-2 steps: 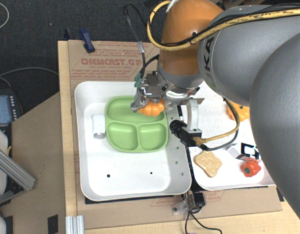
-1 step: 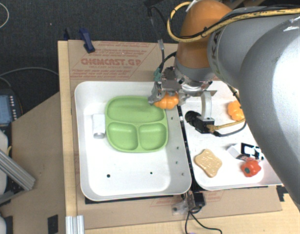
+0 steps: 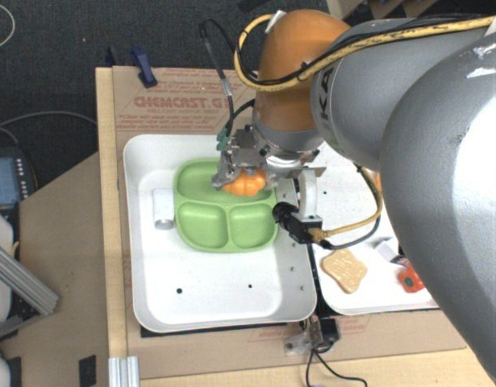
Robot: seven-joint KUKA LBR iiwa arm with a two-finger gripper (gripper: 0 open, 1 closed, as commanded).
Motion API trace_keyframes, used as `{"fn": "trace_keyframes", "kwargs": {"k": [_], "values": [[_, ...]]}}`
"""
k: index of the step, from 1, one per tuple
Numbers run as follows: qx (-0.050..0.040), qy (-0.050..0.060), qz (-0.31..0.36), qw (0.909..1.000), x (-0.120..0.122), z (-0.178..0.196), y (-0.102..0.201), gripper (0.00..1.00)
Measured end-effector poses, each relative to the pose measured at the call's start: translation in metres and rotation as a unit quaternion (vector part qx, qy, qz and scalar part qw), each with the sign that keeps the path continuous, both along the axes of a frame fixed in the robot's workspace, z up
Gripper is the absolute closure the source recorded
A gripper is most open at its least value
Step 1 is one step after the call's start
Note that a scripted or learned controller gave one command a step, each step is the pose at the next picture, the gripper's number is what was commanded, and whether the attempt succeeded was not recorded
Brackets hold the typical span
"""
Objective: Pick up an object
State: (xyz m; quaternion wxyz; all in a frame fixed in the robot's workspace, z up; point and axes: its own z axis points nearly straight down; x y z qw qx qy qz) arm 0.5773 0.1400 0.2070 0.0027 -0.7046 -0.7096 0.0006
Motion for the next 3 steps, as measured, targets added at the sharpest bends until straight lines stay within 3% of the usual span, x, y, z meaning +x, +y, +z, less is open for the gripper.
{"fn": "trace_keyframes", "kwargs": {"k": [1, 2, 3], "values": [[-0.0007, 0.001, -0.002, 1.0, -0.072, 0.023, 0.009, 1.0], [-0.0005, -0.006, -0.002, 1.0, -0.021, 0.049, 0.039, 1.0], [-0.0016, 0.002, -0.001, 1.0, -0.08, 0.035, 0.078, 1.0]]}}
